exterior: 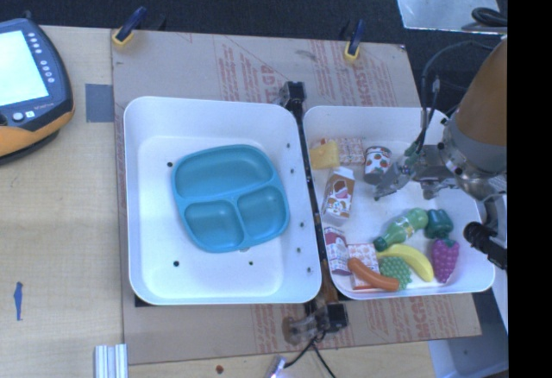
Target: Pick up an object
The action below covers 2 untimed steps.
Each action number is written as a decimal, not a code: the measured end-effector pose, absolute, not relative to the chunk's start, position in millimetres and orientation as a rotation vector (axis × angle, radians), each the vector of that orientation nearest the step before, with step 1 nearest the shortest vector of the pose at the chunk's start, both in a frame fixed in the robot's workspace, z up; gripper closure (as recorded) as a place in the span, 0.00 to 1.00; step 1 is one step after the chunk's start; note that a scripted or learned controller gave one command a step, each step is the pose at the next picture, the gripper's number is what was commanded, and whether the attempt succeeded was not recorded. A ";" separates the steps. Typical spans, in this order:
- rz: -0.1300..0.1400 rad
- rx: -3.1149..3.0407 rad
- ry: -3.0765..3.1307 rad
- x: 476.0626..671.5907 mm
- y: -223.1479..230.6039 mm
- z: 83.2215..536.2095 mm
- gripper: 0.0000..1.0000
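Note:
The right bin [390,115] holds several toy foods: a yellow block [324,154], a small can [377,160], a brown and white carton [339,195], a green bottle [402,227], a green pepper [439,221], purple grapes [444,257], a banana [412,260] and an orange carrot [373,280]. My gripper [388,183] reaches in from the right and hovers over the middle of this bin. It sits just below the can, right of the carton and above the green bottle. Nothing is visibly held in it.
The left bin [142,195] carries a blue divided plate [230,196]. A grey and orange handheld pendant [26,83] lies at the far left of the bench. Clamps [129,26] hold the cardboard at the back edge. Cables run at the right.

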<state>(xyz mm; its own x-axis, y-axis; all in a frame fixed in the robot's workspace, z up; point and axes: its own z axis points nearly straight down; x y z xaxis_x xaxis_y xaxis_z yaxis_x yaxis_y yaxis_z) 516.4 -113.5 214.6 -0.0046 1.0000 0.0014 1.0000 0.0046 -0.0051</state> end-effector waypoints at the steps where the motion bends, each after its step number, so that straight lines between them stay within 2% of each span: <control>1: 0.006 -2.211 -2.224 475.0 -151.0 119.4 0.00; 2: 0.006 -2.211 -2.227 517.0 -126.1 90.9 0.00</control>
<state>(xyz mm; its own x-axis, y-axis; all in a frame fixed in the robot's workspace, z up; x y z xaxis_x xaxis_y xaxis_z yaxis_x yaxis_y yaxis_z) 517.0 -126.1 90.9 -0.0074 1.0000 0.0001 1.0000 0.0074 -0.0051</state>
